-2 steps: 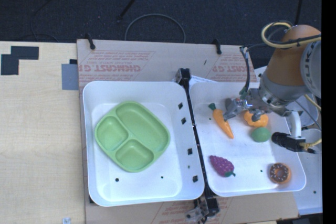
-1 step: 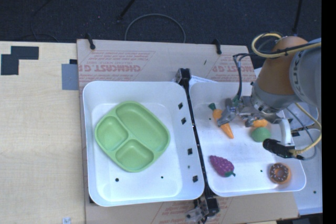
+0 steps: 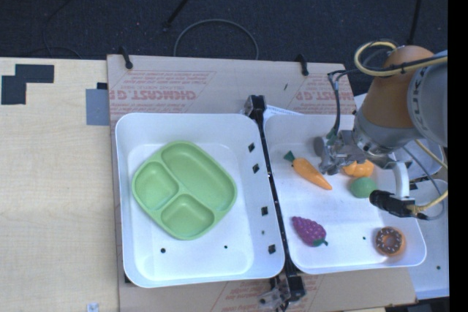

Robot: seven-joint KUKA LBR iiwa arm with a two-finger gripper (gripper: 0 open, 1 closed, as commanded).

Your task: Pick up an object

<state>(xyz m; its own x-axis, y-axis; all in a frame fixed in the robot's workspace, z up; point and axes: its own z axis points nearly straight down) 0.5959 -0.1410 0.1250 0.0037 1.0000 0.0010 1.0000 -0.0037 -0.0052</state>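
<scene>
Reaching in from the right, the grey arm with its orange band holds its two-finger gripper (image 3: 330, 157) low inside the right shallow white bin (image 3: 349, 259); whether it is open or closed cannot be told. Just left of and below the gripper lies an orange plastic carrot with a green top (image 3: 310, 172), close by it. Just right sits a small orange toy piece (image 3: 359, 169), with a round green ball (image 3: 361, 187) beneath. Farther below lie purple plastic grapes (image 3: 309, 230) and a brown ring doughnut (image 3: 389, 240). Well left, the other white bin (image 3: 146, 263) bears a light-green sectioned plastic plate (image 3: 183, 189).
</scene>
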